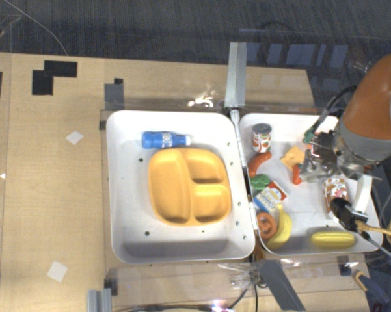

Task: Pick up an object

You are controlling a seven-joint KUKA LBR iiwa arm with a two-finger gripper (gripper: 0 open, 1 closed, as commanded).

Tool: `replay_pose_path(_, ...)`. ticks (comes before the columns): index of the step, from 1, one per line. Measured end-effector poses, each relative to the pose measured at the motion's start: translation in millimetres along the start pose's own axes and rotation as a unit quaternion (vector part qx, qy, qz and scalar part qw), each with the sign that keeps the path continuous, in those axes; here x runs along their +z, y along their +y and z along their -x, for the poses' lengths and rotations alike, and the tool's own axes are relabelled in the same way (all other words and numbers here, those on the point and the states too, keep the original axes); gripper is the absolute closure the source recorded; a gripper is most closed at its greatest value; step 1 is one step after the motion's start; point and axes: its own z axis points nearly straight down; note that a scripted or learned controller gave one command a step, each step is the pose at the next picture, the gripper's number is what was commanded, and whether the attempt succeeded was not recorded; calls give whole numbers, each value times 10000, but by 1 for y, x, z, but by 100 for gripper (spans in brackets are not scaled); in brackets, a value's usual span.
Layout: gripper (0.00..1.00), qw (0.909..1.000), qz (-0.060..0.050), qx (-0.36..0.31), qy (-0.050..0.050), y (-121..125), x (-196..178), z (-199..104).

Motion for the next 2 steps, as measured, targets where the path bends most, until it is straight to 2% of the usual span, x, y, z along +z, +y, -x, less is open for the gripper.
replay_pose_path(1, 100, 9994, -73, 322, -32, -3, 88, 70)
replay_pose_path(2, 100, 9786, -35, 2060, -20, 13, 25, 45)
